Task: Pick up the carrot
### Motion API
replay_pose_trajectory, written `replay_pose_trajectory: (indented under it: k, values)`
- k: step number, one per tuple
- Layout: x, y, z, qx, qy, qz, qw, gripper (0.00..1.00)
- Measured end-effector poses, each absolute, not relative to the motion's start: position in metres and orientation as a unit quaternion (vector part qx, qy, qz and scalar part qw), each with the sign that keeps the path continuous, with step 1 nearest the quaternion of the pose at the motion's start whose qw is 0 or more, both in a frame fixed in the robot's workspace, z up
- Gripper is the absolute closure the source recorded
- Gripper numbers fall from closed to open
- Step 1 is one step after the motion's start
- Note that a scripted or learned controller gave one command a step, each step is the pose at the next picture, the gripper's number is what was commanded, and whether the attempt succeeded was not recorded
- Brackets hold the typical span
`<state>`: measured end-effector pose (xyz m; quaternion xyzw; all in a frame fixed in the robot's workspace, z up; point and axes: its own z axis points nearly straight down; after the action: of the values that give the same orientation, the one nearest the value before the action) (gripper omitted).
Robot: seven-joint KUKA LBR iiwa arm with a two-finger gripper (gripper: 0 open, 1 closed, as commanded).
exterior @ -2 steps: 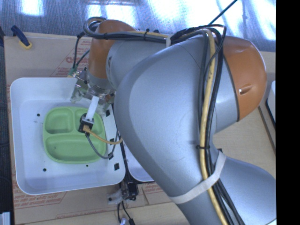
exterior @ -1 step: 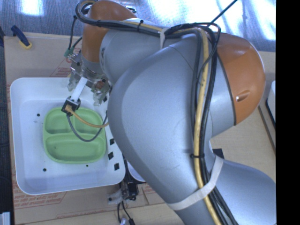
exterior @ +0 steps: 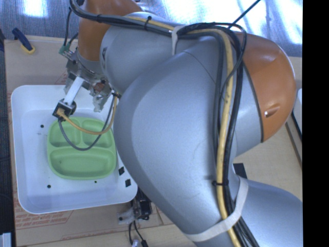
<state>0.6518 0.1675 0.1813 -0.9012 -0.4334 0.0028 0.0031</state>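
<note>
The gripper hangs at the tip of the smooth grey arm; whether it is clenched or released cannot be told. Just beneath and to its left lies a matte green tray, rounded and split into compartments, inside a shallow glossy white bin. The bin sits on a tan, cardboard-like bench. Farther out lies a blue-and-yellow tool.

Grey arm reaches in from right, its bulk covering right side of white bin. Orange band sits above bin's far edge. Wrist bent downward; gripper hangs over bin's far part.
</note>
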Motion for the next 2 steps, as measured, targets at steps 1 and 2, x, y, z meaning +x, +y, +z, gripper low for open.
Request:
replay_pose_trajectory:
  k: [1, 2]
  values:
    - [0.648, 0.166, 0.113, -0.928, -0.372, 0.0088, 0.002, 0.0]
    - [0.648, 0.161, 0.09, -0.923, -0.384, 0.0075, 0.003, 0.0]
